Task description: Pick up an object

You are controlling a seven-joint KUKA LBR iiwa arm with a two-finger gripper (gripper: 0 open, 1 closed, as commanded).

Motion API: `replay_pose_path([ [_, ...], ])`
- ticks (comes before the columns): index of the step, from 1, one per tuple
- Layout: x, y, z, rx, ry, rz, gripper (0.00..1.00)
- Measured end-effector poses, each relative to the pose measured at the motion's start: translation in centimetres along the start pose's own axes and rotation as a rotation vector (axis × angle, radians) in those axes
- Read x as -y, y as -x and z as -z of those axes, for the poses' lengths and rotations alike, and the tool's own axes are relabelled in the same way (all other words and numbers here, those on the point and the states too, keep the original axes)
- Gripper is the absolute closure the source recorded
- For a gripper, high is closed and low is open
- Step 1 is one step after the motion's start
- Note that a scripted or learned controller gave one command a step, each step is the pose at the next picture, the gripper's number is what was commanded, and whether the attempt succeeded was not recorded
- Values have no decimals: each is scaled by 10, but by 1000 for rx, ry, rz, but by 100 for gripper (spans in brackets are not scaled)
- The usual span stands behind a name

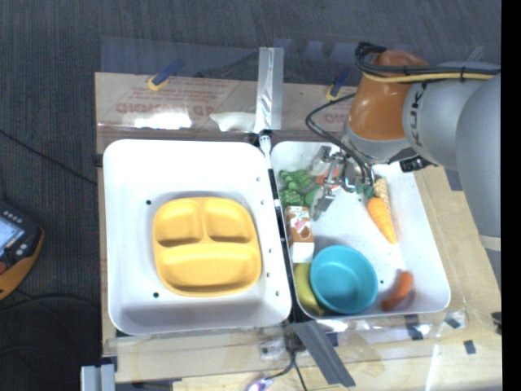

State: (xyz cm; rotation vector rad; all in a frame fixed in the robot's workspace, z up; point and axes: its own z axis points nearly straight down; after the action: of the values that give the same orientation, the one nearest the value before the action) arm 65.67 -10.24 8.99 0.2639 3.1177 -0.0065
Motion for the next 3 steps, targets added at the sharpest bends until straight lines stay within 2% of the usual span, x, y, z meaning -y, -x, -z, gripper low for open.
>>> replay_pose_path([
  [1,69,-82,12,30,-8,117,0],
  [2,11,-57,2,5,1,230,0],
  [3,7,-52,1,0,4,191,0],
])
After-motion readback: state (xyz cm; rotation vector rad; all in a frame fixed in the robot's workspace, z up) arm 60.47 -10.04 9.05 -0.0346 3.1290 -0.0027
